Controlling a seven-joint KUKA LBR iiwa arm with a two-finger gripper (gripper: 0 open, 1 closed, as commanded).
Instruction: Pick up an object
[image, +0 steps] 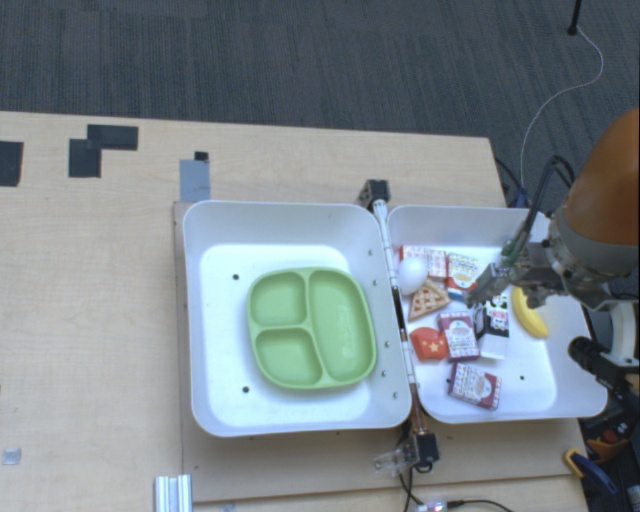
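From above, the bench (90, 330) carries two white bins side by side. The left bin (215, 330) holds a green divided plate (311, 328) lying flat near its middle. The right bin (555, 385) holds a cluster of small things toward its left and far side: a white egg (412, 273), a pizza slice (428, 299), a red tomato (429, 344), several small printed cartons (473, 385) and a yellow banana (529, 316). The arm (600, 225) reaches in from the bench's right edge, and the tool (492, 287) hangs over the cartons just left of the banana. Whether it is open or closed cannot be told.
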